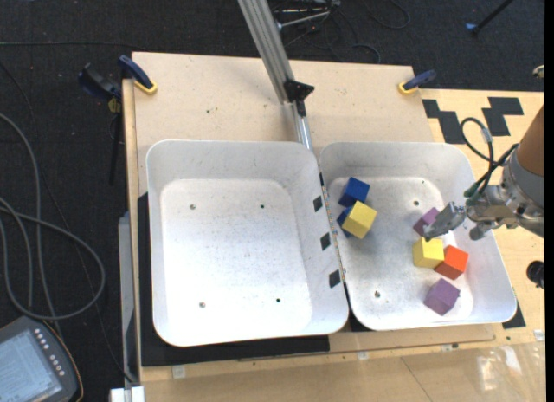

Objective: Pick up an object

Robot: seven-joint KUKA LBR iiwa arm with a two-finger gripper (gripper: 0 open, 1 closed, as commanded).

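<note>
Camera view: gripper (443, 221) low in right bin (485, 305), claw state impossible to tell, just above yellow block (428, 252); block squat, no clear long axis, touching orange block (453, 261), small purple block (427, 219) beside fingers.

Directly below the gripper (443, 221) a yellow block (428, 253), an orange block (452, 261) and a purple block (442, 295) crowded together; leftward, bare floor lay before two stacked cubes (356, 209).
</note>
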